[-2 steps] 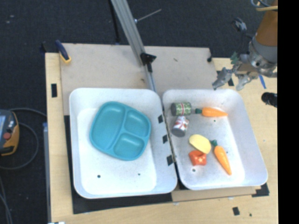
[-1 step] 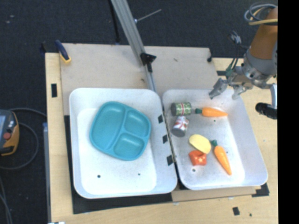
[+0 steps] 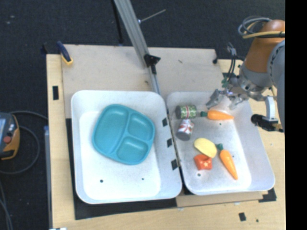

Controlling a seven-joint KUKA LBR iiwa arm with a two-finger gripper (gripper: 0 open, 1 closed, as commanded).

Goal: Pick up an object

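The counter is a pale tan board, and everything else sits around it. Dark speckled carpet surrounds it above and to the left. A grey aluminium rail slants in over its far edge, ending at a black bracket. A blue-and-yellow clamp grips its far-left corner. Left of the counter, on the floor, lies an orange-and-grey device with black cable looping near it. The light is even and soft.

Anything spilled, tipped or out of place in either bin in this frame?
Nothing spilled or damaged. In the right bin, a small green-labelled can lies on its side near the dividing wall; the two carrots, the yellow piece and the red piece lie loose. The blue divided plate sits flat in the left bin.
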